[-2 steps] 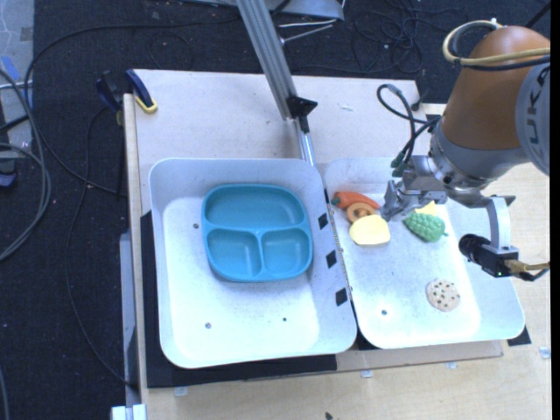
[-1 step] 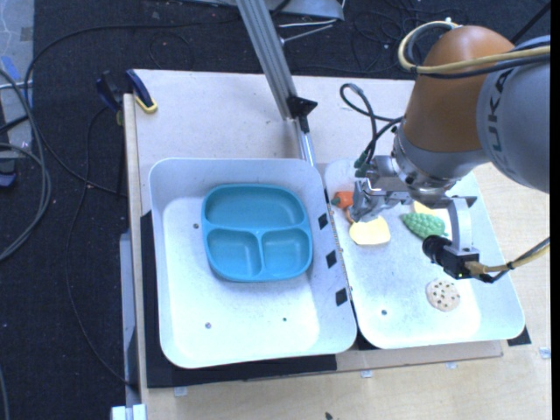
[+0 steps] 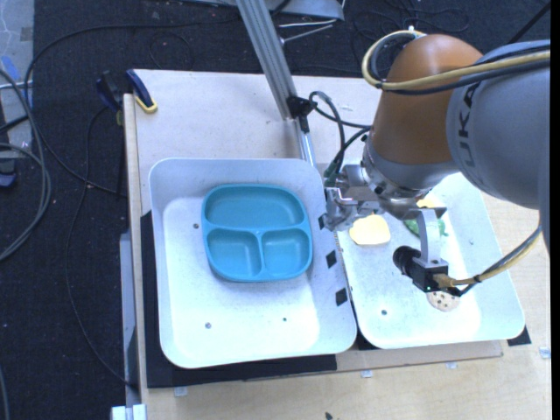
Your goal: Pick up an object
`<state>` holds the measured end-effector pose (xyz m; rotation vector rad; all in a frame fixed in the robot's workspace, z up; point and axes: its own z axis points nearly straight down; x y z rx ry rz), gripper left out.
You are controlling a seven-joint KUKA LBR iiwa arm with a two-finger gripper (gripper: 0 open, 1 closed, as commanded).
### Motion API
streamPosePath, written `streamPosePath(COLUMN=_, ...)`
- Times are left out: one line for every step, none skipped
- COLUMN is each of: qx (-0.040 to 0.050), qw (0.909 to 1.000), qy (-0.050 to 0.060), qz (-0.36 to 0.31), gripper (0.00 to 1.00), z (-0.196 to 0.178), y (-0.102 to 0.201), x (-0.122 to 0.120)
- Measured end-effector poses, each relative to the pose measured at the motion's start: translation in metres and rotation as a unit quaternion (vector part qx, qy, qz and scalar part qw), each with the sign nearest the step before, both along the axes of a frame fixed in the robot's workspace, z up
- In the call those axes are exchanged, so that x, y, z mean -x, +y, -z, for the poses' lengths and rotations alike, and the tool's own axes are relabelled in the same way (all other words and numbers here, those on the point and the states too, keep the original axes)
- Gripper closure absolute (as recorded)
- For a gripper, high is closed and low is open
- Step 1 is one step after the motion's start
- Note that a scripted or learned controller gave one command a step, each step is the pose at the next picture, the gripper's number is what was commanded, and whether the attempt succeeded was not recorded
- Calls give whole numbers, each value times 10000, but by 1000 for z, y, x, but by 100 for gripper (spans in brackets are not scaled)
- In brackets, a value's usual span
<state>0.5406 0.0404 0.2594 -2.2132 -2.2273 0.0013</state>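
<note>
My gripper [image 3: 378,221] hangs low over the right bin [image 3: 490,322], near its left wall, under the orange band and grey wrist. Just beneath it a pale yellow rounded object [image 3: 370,232] lies on the bin floor. A small brown cookie-like disc with light dots [image 3: 444,300] sits further toward the front of that bin, next to the black part of the gripper body. A green piece [image 3: 439,227] peeks out beside the wrist, mostly hidden by the arm.
The left bin [image 3: 175,322] holds a blue three-compartment plate [image 3: 257,233]. A slanted metal pole [image 3: 271,51] rises behind the bins. Cables run along the arm and across the dark floor on the left.
</note>
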Motion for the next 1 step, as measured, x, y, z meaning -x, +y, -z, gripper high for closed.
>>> streamPosePath(qx=3, qw=10000, qy=3, qz=7, gripper=100, z=21, y=46, x=8)
